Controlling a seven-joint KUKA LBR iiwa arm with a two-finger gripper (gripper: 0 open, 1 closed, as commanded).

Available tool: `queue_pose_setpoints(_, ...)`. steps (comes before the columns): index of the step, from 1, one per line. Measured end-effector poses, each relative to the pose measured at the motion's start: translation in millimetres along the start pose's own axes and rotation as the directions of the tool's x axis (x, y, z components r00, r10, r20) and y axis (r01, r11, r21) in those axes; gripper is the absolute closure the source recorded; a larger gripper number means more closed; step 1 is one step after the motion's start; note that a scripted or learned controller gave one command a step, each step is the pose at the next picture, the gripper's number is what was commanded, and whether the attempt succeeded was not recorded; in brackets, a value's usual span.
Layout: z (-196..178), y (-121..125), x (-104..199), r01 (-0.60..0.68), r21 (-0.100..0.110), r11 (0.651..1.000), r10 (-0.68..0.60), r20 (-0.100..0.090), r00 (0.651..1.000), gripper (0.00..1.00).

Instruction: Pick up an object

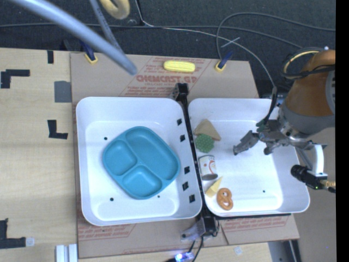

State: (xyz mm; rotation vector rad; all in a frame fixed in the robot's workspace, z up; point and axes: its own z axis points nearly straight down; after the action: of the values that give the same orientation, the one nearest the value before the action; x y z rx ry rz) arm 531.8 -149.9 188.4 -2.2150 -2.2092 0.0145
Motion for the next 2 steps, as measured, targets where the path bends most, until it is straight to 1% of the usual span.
queue_pose_setpoints(1,-7.9,3.1,0.5,0.004,-0.014,1.0,-0.004,0.002,1.0,0.0)
queue_pose_setpoints(2,48.2,-0.5,-8.6,0.003,-0.011,1.0,-0.002,0.003,1.0,0.0)
